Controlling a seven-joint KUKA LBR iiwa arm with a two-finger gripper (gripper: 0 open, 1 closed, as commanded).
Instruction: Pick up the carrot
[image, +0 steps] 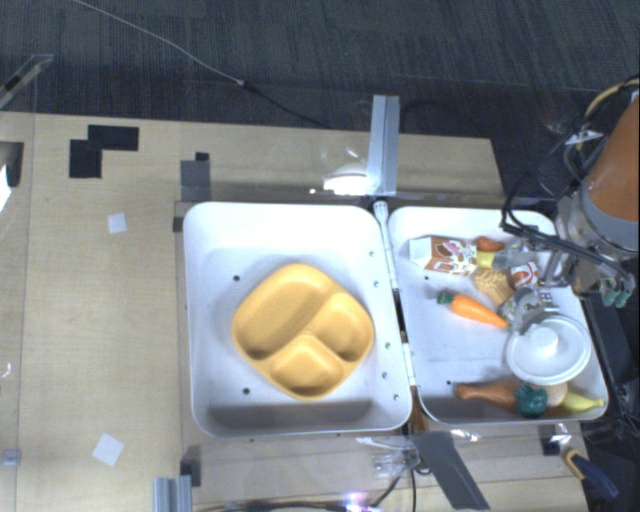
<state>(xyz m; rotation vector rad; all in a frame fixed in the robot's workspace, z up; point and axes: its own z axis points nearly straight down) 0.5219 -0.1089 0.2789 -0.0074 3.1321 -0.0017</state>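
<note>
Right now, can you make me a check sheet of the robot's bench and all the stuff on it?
Surface: wooden bench bearing two white bins side by side.
Job's things: carrot lying in the right bin, apart from the pincer.
Clutter: yellow divided plate in the left bin; in the right bin, a small carton, a white cup, a banana.
Grippers: pincer hanging over the right bin near the cup; grip unclear.
Cables: black cable running behind the bench.
Surroundings: dark floor.
</note>
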